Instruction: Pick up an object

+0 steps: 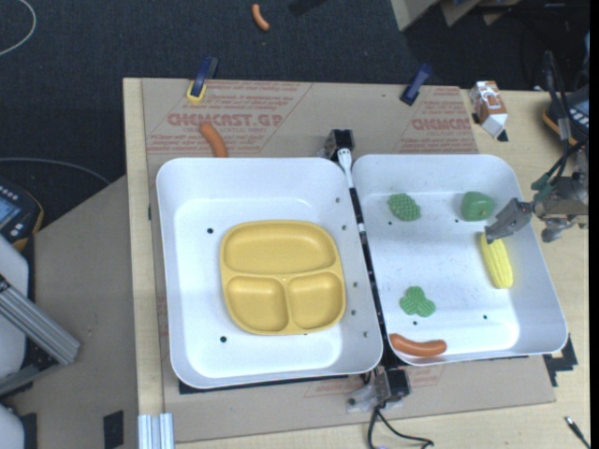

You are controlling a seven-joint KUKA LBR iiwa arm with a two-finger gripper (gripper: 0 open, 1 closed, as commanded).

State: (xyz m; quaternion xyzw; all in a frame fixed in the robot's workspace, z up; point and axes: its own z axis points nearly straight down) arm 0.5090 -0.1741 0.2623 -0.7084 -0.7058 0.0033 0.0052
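Two shallow white bins stand side by side on a brown cardboard sheet. The left bin [178, 251] holds a yellow plate [281, 277] with three compartments, lying flat near the middle.

The right bin [440, 251] holds five toy foods. A dark green broccoli piece [404, 207] lies near the far side, and a lighter green round vegetable [476, 206] lies to its right. A yellow corn cob [497, 261] lies along the right wall. A second small green piece [416, 302] sits near the middle of the near half, and an orange sausage [417, 347] rests at the near rim of this bin.

The gripper [510, 221] comes in from the right edge and sits low over the right side of this bin, between the round vegetable and the top end of the corn cob (very near to both). Its dark fingers look spread apart, with nothing between them.

Outside the bins, another orange sausage [213, 139] lies on the cardboard behind the left bin, and a third one [260, 17] lies on the dark floor.
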